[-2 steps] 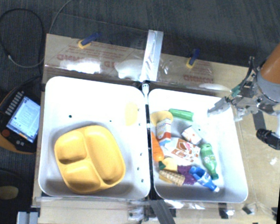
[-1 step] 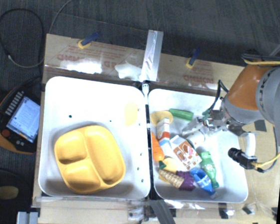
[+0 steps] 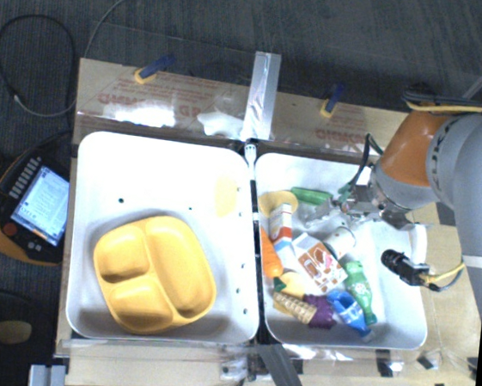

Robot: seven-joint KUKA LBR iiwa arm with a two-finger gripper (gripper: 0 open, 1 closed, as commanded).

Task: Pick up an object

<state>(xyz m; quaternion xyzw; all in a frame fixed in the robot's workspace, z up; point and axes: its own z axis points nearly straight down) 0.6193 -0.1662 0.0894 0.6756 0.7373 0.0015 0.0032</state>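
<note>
Jaws (image 3: 350, 202) are lowered over the right bin (image 3: 407, 332), their spread not discernible; nothing is seen held. Toys (image 3: 322, 275) lie heaped there, so picking is judged not yet done.

- You look down from one fixed camera above the bench (image 3: 149, 91), tilted at a slant rather than straight down.
- Your view sits far enough back to take in both white bins, the left bin (image 3: 98, 154) and the right bin (image 3: 408, 319), with dark floor (image 3: 244, 15) around them.
- The arm (image 3: 451, 168) enters from your right edge.
</note>
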